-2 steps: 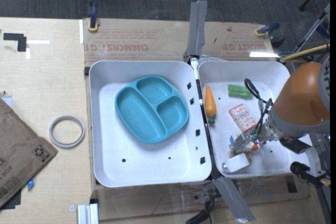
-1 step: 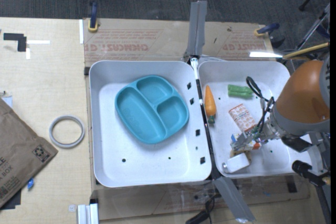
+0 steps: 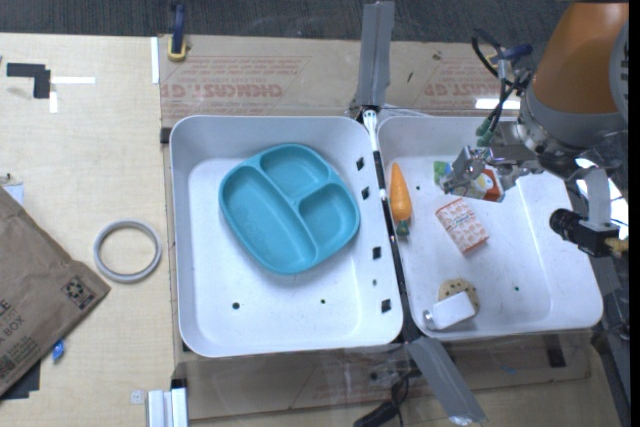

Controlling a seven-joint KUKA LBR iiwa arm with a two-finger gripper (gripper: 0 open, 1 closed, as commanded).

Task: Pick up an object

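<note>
In the right bin [image 3: 560, 310], near its far wall, the gripper [image 3: 468, 170] hung low over a small red and green item [image 3: 487, 183]; whether it was grasping anything could not be told. The item was partly hidden under the metal, showing a red patch with green beside it. Just near of it lay a small red-and-white carton [image 3: 462, 224], tilted. To the left, along the bin's left wall, lay a toy carrot [image 3: 400, 196], orange with a green end pointing near. At the near edge sat a tan cookie [image 3: 459, 293] touching a white block [image 3: 449, 313].

The bins rested on a bench of brown cardboard [image 3: 265, 75] with red lettering, beside a pale wooden top [image 3: 80, 165]; dark carpet lay beyond. On the wood sat a tape ring [image 3: 127, 249] and a brown box [image 3: 35, 290] at the left edge.

The left bin [image 3: 200, 295] held a blue divided plate [image 3: 289, 207], set at a slant.
</note>
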